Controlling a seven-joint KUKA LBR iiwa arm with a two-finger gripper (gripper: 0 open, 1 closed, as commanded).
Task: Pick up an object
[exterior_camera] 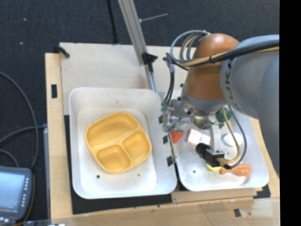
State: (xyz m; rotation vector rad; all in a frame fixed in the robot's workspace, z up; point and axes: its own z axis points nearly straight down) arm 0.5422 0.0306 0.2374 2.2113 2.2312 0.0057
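My gripper [175,122] hangs low over the left part of the right bin [197,178], under the orange band of the arm. A small red-orange object [177,136] lies just below it, close to the bin's left wall; whether they touch I cannot tell. Beside that object sits a small white and red box [198,137]. A white rounded thing [233,139] lies farther right, partly behind cables. An orange object [238,170] rests near the bin's front right corner. A bit of green [228,113] peeks out under the wrist.
The left bin [80,102] holds a yellow divided plate [117,141]. An aluminium post [136,32] rises behind the bins, close to the arm. The arm's bulk hides the back half of the right bin.
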